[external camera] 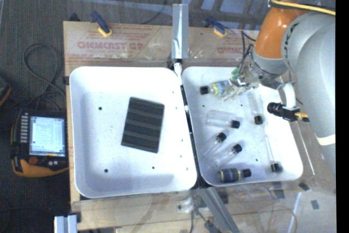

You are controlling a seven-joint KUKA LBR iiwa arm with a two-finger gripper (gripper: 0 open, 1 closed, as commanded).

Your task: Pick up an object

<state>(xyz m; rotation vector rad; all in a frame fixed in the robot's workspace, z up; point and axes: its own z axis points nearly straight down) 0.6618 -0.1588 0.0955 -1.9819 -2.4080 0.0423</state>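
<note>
My gripper (pixel 239 82) hangs low over the back of the right bin (pixel 294 169), below the orange band of the arm. Right at its tip lies a small clear bottle with a black cap and a greenish label (pixel 217 87); whether it is touched I cannot make out. Several more clear vials with black caps lie scattered in this bin, among them one near the middle (pixel 221 117), one by the gripper's right (pixel 256 108) and a dark one at the front (pixel 234 174). A black ridged rectangular block (pixel 143 124) lies flat in the left bin (pixel 82 161).
The arm's grey body (pixel 319 73) covers the right bin's far right side. A raised divider (pixel 185 112) separates the two bins. A handheld control pendant (pixel 41 142) and cables lie on the floor to the left of the bench.
</note>
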